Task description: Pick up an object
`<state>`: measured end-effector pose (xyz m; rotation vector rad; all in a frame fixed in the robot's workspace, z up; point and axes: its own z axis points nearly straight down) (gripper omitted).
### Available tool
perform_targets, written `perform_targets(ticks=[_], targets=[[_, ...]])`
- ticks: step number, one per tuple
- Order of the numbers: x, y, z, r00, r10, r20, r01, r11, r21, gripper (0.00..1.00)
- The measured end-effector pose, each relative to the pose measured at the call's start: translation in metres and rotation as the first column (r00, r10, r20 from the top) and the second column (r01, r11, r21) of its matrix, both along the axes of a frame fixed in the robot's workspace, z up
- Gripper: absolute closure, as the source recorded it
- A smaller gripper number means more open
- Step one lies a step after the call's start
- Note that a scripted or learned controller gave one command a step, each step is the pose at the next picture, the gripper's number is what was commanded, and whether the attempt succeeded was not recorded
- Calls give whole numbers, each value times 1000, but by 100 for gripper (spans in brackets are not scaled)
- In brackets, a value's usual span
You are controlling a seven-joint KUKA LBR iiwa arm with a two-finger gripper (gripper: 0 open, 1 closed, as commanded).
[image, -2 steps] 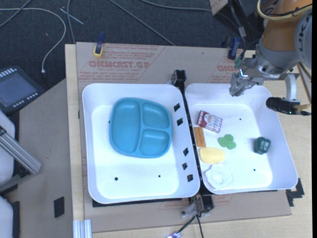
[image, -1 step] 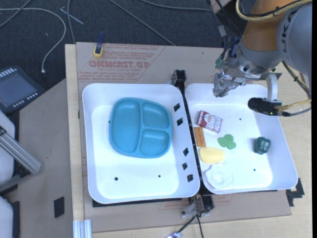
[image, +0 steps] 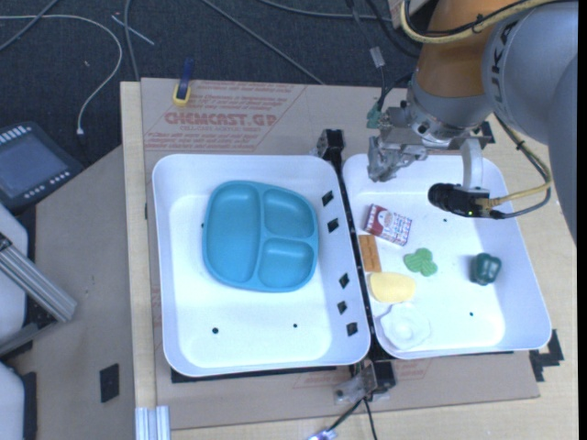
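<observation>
Camera view takes in two white bins side by side on the surface (image: pixel 138 246); the left bin (image: pixel 183 319) carries one blue divided plate (image: pixel 260 236), lying flat toward its upper middle, with bare white floor all round it, widest along the near edge. The right bin (image: pixel 523 301) carries six small things: one red-and-white carton (image: pixel 388 225), one tan bar (image: pixel 369 252) lying along the divider, one yellow piece (image: pixel 392 288), one pale white piece (image: pixel 404 327) near the front rim, one light green piece (image: pixel 422 262), one dark green piece (image: pixel 485 268). Four of these crowd the left side, near the divider; the two green ones sit more in the open, the dark one well apart from the rest and short of the right rim. One gripper (image: pixel 382 170) hangs over the right bin's back left corner, above the carton and apart from it; whether it is spread or pressed together I cannot tell.
</observation>
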<state>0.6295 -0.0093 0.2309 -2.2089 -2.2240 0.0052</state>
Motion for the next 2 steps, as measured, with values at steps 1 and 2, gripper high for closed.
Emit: perform_targets(ticks=[1, 2], targets=[[-14, 45, -8, 1000, -2, -2, 2, 1000, -1, 100], [-15, 99, -3, 1000, 0, 2, 0, 1000, -1, 100]])
